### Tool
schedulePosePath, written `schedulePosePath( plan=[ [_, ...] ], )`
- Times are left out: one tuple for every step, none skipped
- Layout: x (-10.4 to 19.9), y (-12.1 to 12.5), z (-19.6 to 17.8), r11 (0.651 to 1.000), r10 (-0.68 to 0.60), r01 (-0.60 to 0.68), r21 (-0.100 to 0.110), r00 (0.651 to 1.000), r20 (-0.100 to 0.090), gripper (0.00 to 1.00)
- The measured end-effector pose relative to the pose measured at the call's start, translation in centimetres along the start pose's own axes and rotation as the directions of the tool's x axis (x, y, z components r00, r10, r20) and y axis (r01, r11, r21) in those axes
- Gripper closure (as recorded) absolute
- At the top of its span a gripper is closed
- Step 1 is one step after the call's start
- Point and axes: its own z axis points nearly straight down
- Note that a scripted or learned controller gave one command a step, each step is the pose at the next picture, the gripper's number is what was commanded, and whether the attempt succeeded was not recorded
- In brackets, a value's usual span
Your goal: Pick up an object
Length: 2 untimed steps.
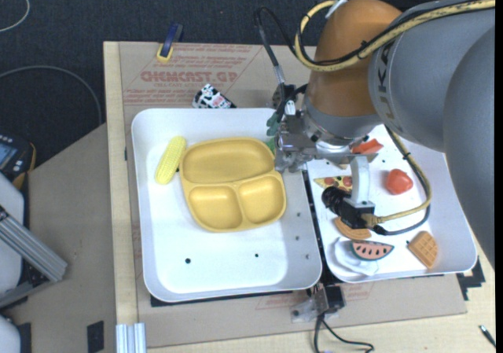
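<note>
From above, the grey arm with its orange band reaches in from the right and hangs over the seam between the two shallow white bins, its tool (288,141) low near the upper right rim of the yellow three-compartment plastic plate (233,182) that lies in the left bin (228,265). Whether the tool is wide, narrow or holding anything I cannot tell; the wrist and cables hide it. A yellow toy corn cob (169,159) lies just beside the plate's left edge. In the right bin (452,253) sit a red toy tomato-like piece (399,181), a watermelon slice toy (368,249), a small brown waffle-shaped toy (424,248) and a pizza-like piece (336,183). The likeliest target seems the plate or something at the seam. The risk: the tool strikes the plate's rim or the bin wall and closes on nothing, or the smooth plate slips out.
</note>
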Motion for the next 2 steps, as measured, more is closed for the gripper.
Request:
schedulePosePath(
  plan=[
    [1.1, -1.0, -0.3, 1.0, 0.003, -0.003, -0.001, 1.0, 0.001, 1.0],
    [0.6, -0.4, -1.4, 1.0, 0.004, -0.004, -0.007, 1.0, 0.001, 1.0]
  ],
)
